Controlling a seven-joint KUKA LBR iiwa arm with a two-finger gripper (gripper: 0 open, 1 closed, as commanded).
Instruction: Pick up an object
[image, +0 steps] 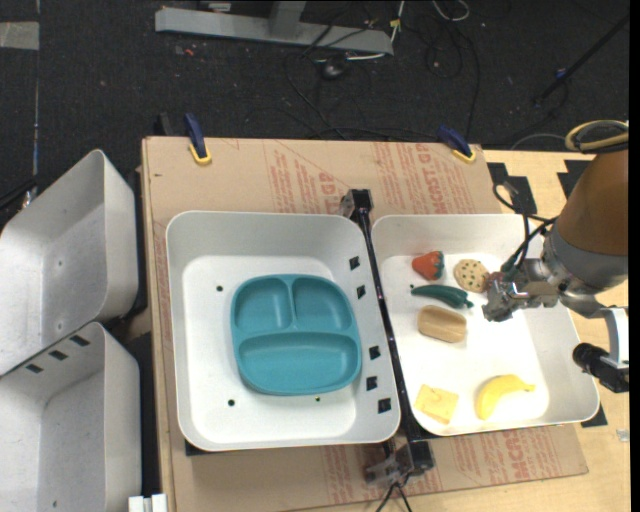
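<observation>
Cardboard-topped bench (300, 170), two white bins (190, 300) (570, 350) side by side on it

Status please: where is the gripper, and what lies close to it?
Gripper low over right bin, holding nothing seen. Cookie and green pepper just beside it. Nothing blocking.

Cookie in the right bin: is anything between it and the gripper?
Nothing visible. The gripper sits just right of the cookie, with bare bin floor between them. The strawberry and green pepper lie on the cookie's far side, left of it.
</observation>
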